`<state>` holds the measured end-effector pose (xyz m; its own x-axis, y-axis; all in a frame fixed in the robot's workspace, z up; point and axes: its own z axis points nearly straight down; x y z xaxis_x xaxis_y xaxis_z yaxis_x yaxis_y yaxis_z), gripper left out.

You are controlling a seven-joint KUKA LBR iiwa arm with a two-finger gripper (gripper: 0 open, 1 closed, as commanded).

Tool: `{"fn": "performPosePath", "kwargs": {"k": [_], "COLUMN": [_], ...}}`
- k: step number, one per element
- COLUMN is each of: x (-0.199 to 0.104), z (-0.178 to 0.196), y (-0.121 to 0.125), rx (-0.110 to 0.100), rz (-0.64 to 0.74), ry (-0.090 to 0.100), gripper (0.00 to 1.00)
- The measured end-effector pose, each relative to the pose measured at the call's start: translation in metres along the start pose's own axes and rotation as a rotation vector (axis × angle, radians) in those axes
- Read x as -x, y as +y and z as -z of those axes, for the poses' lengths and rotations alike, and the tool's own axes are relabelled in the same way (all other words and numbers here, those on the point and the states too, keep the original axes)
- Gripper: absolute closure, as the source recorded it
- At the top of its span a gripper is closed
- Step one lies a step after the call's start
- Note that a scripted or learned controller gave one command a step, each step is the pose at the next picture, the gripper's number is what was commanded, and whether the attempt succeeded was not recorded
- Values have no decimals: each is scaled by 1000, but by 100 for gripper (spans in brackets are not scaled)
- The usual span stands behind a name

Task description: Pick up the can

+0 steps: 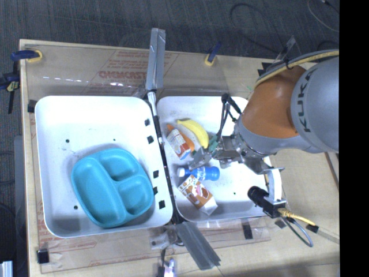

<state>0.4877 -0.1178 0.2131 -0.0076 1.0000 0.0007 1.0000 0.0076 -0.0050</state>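
camera view | can just left of fingers | fingers' state: cannot tell

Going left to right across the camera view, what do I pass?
Blue divided tray → orange can → yellow banana → gripper → grey and orange arm.
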Motion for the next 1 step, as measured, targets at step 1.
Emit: {"fn": "performPosePath", "kwargs": {"k": [1], "x": [92], "z": [23], "y": [49], "rx": [3], "rz": [-55], "ry": [-1], "gripper": [0]}}
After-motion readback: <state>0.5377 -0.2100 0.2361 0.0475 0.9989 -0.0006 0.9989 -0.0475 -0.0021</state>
